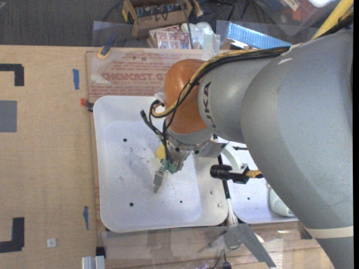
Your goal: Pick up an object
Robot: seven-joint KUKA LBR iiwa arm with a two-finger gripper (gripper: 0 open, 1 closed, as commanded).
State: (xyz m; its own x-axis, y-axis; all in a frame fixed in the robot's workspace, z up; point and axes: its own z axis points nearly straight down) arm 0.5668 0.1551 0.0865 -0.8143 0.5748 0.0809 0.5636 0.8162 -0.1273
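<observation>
One target for you: small green object (171,166) in the left white bin (112,206) | it lies just up-right of the slanted end effector (159,181) tip, touching it | you cannot tell the grip state.

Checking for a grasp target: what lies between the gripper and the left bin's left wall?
In the camera view, only bare bin floor with small dark specks, from gripper to wall.

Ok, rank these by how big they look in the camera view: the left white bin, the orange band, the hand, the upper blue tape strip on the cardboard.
1. left white bin
2. orange band, though it is nearer the camera, which makes it look bigger
3. hand
4. upper blue tape strip
</observation>
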